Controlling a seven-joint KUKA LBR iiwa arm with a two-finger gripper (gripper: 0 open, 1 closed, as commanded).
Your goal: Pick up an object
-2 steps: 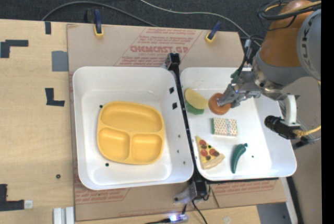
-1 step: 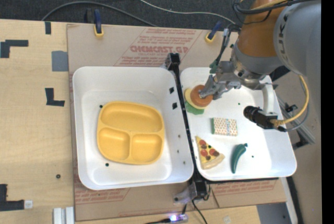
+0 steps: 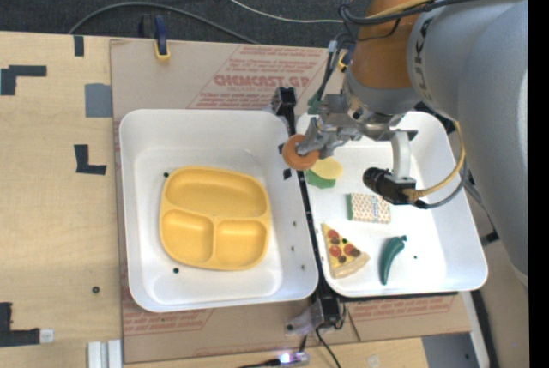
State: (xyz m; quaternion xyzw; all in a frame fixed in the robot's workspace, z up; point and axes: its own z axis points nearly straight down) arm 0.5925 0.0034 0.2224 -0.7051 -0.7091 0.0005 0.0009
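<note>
My gripper hangs over the divide between the two bins, near their far end. An orange round toy sits at its fingertips, lifted over the inner rims, and the fingers look shut on it. Just below and right of it, a yellow-green toy piece lies in the right bin. Also in that bin are a patterned packet, a pizza slice and a green pepper. The grey arm with its orange band covers the bin's far right part.
The left bin holds a yellow divided plate in its middle. A black cable and connector hang from the wrist over the right bin. Cardboard lies under both bins, and a yellow clamp sits at its far edge.
</note>
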